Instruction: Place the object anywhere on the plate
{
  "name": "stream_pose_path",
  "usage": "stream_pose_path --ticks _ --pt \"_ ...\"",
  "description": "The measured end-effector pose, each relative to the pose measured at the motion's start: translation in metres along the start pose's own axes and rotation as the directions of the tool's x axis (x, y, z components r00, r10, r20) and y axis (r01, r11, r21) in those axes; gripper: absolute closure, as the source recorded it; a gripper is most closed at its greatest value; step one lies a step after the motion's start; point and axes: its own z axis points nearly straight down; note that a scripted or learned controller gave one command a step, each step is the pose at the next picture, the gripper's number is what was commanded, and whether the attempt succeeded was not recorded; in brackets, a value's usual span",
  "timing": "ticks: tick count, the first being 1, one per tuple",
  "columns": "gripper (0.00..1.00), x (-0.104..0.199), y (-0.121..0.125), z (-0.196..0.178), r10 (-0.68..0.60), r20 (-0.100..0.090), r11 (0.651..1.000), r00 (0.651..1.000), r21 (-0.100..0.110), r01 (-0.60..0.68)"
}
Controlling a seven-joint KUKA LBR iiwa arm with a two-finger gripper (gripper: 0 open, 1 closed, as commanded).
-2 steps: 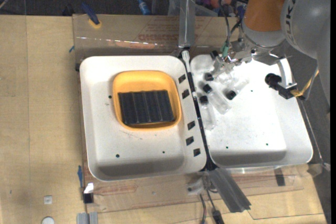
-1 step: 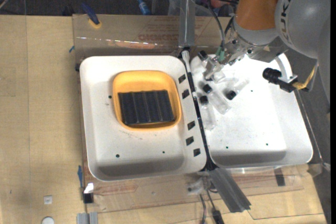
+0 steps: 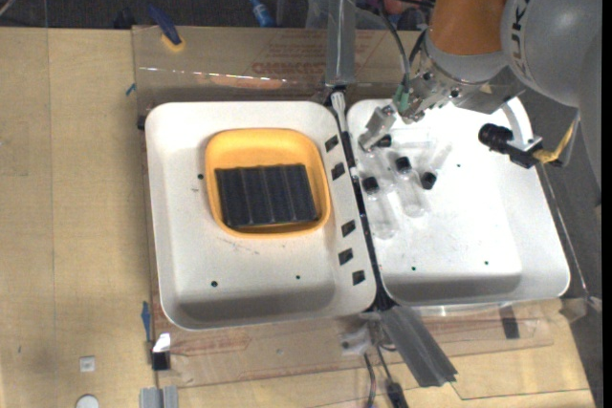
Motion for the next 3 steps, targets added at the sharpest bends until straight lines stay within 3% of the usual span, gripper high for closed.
stream_pose_path --ticks 1,2,3 --pt "0.00 -0.043 -0.024 -0.035 -0.034 0.005 0.999 0.999 -0.004 0.034" --pt "0.00 -0.044 -0.024 -0.045 0.023 0.004 1.000 1.000 -0.005 -0.023" --pt "0.00 -0.054 -0.029 -0.049 -0.112 0.006 0.994 0.994 -0.004 0.112"
